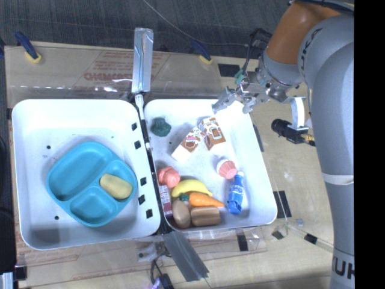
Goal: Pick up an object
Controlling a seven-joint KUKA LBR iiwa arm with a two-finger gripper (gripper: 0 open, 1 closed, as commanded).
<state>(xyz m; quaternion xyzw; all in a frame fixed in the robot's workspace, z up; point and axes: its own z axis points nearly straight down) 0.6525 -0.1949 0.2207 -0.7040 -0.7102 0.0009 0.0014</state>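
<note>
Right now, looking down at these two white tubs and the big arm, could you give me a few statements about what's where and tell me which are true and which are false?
1. The blue plate lies in the left bin. True.
2. The yellow potato-like piece sits in the right bin. False: it rests on the blue plate, in the left bin.
3. The banana lies in the right bin, just above the carrot. True.
4. The gripper is down among the toys, holding the blue bottle. False: it is at the right bin's upper edge, and the bottle lies apart from it near the bin's lower right.
5. The dark green piece is on the blue plate. False: it lies in the right bin's upper left corner.
</note>
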